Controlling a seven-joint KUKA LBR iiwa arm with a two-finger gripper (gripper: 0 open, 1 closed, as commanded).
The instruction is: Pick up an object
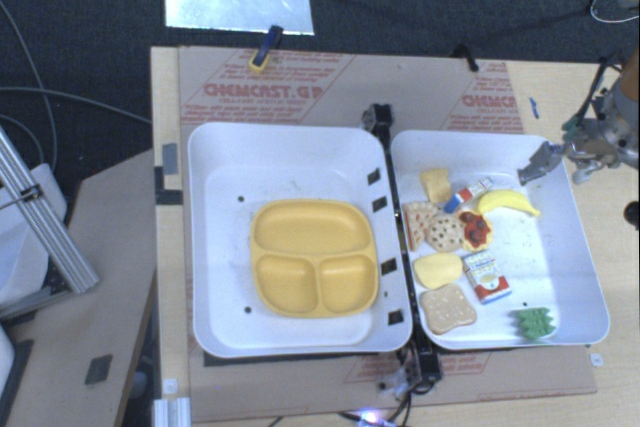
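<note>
**binwatcher:** So we're at the reach-in stage. The hand [545, 162] sits over the right bin [585, 265] up around its 1 o'clock corner, and from what we see its fingers look spread apart with nothing between them. Closest target is the banana [508, 204], lying at roughly 7 o'clock from the hand, near but not touching it.

**pickfail_pete:** Agreed, we'd go for the banana. It's curved, smooth and glossy like moulded plastic, so we'd want the fingers across its narrow width near the middle, not along the curve, or it'll probably squirt out. One snag: its left end sits right against the red-and-blue carton [468, 196] and the red piece [475, 228], so we'd come down from the free right side.

**binwatcher:** The rest of the pile looks worse to us. The crackers [433, 228] and the toast slice [447, 309] are flat and lie tight on the bin floor, hardly any edge to pinch. The cheese wedge [435, 185] and the pale yellow round piece [438, 269] are chunkier. The little juice box [486, 276] is boxy with straight sides, a decent backup. The green bumpy thing [535, 322] sits alone at 5 o'clock in the bin.

**pickfail_pete:** And the yellow divided plate [312, 256] in the left bin [215, 215] is too wide for us anyway.
</note>
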